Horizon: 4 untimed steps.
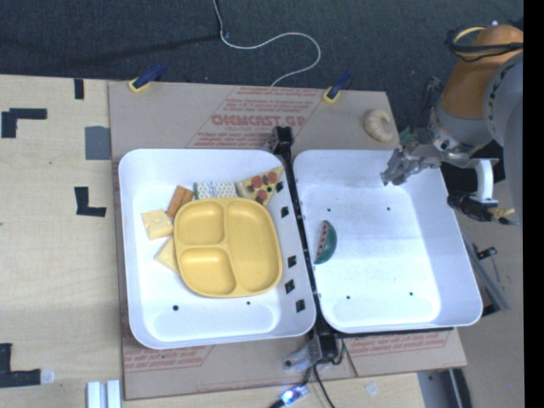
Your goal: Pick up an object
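End effector [396, 173] over right bin's [442, 266] far edge | finger state unclear

A yellow divided plate [228, 246] lies flat in the left bin; a watermelon-slice toy [325, 240] lies in the right.

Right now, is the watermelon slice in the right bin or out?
In: the watermelon slice lies on the right bin's floor near its left wall.

You see both bins [136, 228] in smooth, slightly glossy white plastic. Inside the left one, the yellow divided plate [228, 246] looks matt plastic. Beneath them, the cardboard sheet [246, 117] is dull brown, printed red.
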### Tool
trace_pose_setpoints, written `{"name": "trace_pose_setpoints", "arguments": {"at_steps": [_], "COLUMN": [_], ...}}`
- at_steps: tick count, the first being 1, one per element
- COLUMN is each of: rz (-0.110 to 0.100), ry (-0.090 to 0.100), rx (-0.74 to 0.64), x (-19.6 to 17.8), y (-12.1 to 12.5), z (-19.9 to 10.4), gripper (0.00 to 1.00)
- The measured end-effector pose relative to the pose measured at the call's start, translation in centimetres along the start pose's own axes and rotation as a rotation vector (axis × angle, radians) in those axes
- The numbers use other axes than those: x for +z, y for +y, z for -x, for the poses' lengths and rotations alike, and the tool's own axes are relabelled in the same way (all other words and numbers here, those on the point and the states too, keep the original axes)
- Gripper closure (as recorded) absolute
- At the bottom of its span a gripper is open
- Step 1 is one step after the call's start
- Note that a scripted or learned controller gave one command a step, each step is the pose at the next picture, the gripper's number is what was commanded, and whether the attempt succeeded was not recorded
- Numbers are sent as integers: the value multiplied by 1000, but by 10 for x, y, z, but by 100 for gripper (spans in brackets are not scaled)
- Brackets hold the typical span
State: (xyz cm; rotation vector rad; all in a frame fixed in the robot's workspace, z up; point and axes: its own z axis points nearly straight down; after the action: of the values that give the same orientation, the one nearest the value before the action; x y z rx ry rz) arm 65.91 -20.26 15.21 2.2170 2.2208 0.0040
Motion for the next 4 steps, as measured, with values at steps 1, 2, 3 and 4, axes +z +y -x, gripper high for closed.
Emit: {"name": "trace_pose_setpoints", "arguments": {"at_steps": [1, 2, 3, 4], "rz": [-1, -2, -6, -7], "ry": [0, 1, 2, 1], "rx": [0, 0, -5, -3], "x": [-43, -74, -68, -73], "y": [2, 3, 2, -5], "z": [-4, -4, -67, -124], "gripper": [100, 100, 100, 100]}}
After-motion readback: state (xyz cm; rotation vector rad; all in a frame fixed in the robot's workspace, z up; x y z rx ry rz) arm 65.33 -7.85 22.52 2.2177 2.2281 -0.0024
